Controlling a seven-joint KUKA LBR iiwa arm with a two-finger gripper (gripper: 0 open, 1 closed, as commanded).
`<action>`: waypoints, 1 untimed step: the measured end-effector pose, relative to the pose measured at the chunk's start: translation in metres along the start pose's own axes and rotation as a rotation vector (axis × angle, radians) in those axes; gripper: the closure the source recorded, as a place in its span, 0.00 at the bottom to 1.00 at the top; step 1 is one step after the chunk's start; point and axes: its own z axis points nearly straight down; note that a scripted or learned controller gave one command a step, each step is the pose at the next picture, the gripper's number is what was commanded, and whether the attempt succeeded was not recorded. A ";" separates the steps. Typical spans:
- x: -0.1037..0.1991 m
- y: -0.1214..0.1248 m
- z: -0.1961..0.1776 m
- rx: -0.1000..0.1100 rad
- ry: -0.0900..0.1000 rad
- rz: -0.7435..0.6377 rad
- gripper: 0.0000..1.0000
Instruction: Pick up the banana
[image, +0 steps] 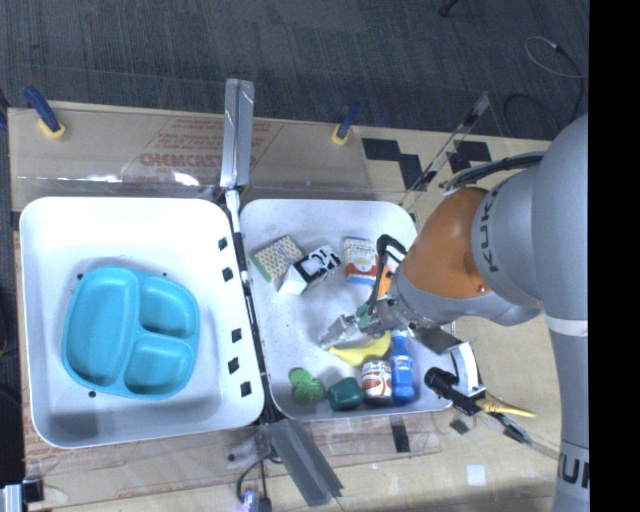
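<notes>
The right bin is crowded along its near side. The banana sits tight among things: a red can and a blue bottle touch or nearly touch it, with a dark green block and a green lump close by. The gripper hangs just over the banana, and the arm blocks the right side. Open floor lies left of the banana. The far side holds small boxes. The left bin has a blue tray with room around it.
</notes>
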 end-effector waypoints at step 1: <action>0.000 0.000 -0.009 0.002 0.001 -0.006 1.00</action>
